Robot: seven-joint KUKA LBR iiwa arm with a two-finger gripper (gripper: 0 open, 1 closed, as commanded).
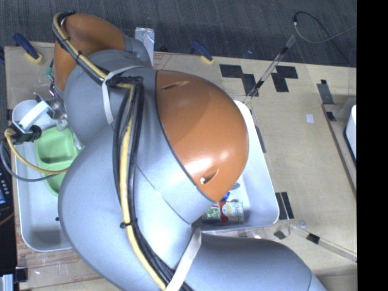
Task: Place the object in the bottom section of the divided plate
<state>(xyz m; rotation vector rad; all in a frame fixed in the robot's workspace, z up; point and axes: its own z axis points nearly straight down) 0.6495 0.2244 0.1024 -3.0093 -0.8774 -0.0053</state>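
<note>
Mostly, the grey and orange arm [151,180] covers the bench [303,144], bent over so that its wrist reaches across to the left bin [27,223]; that long reach is probably why so much of it sits between the camera and the work. The right bin [264,187] shows as a strip of white wall and floor past the orange elbow. Down in the left bin lies the green divided plate [54,150], partly under the arm, so its bottom section cannot be picked out with any confidence. The gripper [51,105] sits just above the plate's upper edge, but whether it is wide, narrow or carrying anything I cannot tell. A small can with a red and green label [229,211] rests in the right bin, well apart from the plate; it may be the object to move, though that is a guess.
</note>
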